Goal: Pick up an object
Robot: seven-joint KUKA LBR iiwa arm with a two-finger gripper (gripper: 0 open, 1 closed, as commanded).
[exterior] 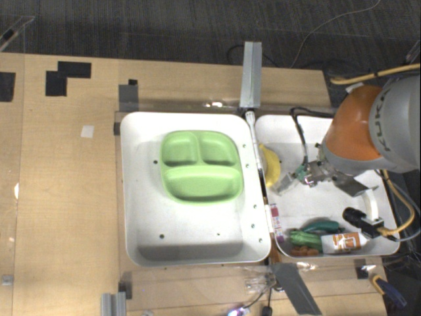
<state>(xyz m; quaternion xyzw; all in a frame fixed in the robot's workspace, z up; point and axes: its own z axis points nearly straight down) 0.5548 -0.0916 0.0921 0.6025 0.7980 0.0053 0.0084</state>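
Bright even overhead light, soft shadows, slight blur

No legible text, brand, number or sign found; the small white bottle (343,242) lying at the near edge of the right bin (329,206) carries an orange label, its printing too small to read; a narrow strip (275,217) at that bin's left rim shows faint coloured marks, unreadable; the arm's orange band (352,127) shows dark lettering at its right edge, cut off and indecipherable.
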